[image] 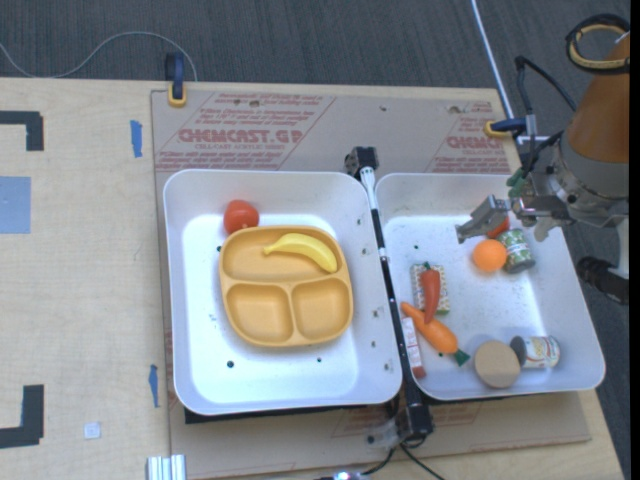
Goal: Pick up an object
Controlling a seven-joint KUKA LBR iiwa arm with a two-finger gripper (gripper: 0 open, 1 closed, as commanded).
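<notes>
My gripper [510,230] hangs over the upper part of the right bin [570,298], open, with nothing between its fingers. One grey finger [478,223] points left. Just below the gripper lie an orange ball [489,256] and a small green-labelled can [518,252] side by side. Lower in the same bin are two carrots [430,290] [432,332], a red tube [412,346] along the left wall, a round tan disc [497,363] and a small jar [541,350] on its side.
The left bin [190,298] holds a yellow divided plate [287,303] with a banana [303,251] in its top section and a red tomato [241,214] beside it. A black clamp [361,160] sits where the bins meet. Cables run near the arm at the right.
</notes>
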